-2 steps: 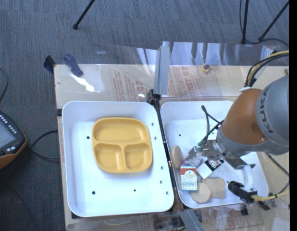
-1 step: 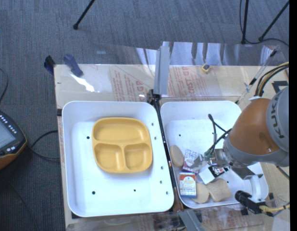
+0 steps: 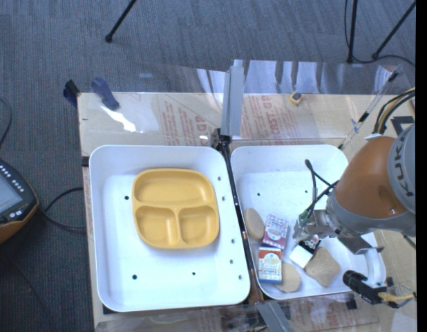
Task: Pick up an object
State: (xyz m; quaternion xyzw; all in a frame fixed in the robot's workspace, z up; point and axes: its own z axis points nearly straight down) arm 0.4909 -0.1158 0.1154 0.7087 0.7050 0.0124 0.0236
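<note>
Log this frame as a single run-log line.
arm: over right bin | gripper: low among small packets | yellow divided plate: left bin | grasp: none seen

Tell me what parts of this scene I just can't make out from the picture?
- Gripper: in the camera view the arm's wrist hides it, so what it touches is unclear.
- Right bin: the arm hides its right side.
- Small cartons: print too small to read.
- Tan lumps: too small to identify.
- Yellow tray in the left bin: fully visible.
</note>
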